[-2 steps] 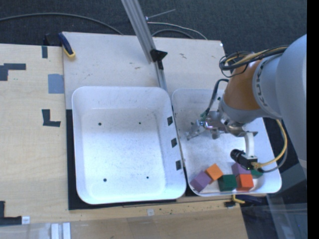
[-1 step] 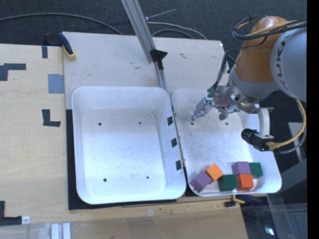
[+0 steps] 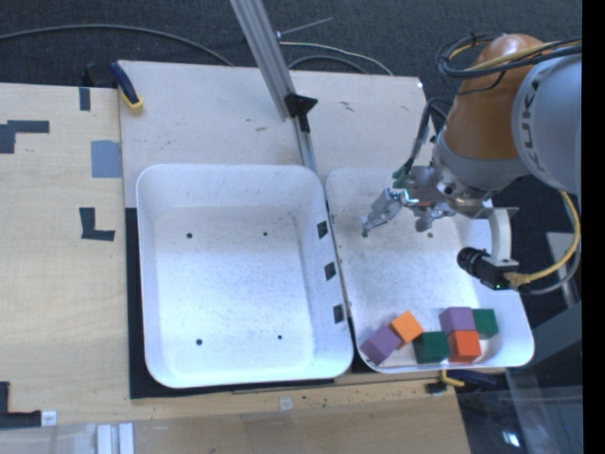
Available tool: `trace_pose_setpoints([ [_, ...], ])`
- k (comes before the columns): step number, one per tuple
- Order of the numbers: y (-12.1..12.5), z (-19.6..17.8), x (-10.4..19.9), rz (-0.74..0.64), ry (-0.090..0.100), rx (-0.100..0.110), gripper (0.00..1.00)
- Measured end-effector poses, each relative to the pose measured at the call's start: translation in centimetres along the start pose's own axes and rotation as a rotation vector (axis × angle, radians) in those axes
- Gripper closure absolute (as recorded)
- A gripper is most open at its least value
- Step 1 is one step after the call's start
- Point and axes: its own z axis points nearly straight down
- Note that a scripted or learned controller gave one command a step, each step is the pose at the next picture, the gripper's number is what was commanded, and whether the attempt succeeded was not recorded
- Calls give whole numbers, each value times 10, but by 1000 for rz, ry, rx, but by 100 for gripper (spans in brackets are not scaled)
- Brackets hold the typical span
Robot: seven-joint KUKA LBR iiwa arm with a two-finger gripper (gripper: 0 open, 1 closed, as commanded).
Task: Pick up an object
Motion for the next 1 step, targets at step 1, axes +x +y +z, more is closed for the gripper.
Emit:
trace_pose_setpoints([
  [1, 9, 111, -90, 7, -2, 8, 0],
])
